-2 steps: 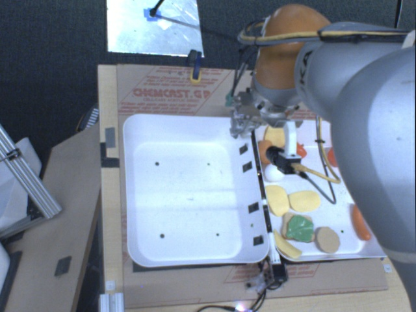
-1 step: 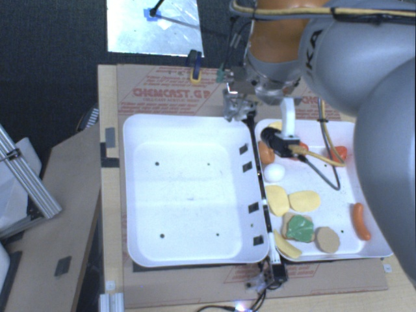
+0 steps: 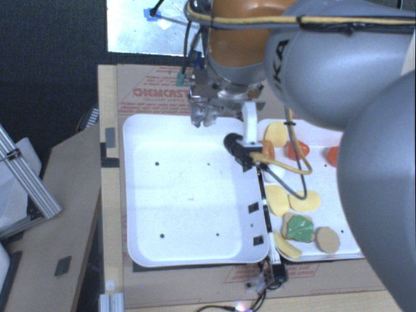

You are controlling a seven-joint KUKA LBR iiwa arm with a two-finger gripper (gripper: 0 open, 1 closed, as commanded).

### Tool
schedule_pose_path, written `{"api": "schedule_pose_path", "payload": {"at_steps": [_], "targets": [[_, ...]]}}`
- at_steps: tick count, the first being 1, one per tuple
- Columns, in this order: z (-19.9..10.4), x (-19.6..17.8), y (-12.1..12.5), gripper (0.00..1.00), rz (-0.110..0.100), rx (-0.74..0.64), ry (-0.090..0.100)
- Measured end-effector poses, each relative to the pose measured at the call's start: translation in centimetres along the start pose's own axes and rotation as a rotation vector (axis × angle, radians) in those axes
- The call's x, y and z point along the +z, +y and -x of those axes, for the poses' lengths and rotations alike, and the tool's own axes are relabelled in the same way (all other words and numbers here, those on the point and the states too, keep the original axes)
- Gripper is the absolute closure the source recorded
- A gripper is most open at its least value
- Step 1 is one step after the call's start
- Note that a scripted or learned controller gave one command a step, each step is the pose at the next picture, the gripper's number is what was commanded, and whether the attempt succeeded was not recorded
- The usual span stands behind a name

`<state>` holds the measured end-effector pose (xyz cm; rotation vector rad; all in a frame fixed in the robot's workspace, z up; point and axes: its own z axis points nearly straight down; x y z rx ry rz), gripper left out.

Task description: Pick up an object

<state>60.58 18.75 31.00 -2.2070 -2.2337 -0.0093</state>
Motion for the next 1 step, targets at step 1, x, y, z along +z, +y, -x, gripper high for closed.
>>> {"api": "schedule_pose_path", "payload": {"at_steps": [1], "targets": [[-5.32,-5.52,-7.36,1.00,0.001,-0.001,0.001]]}}
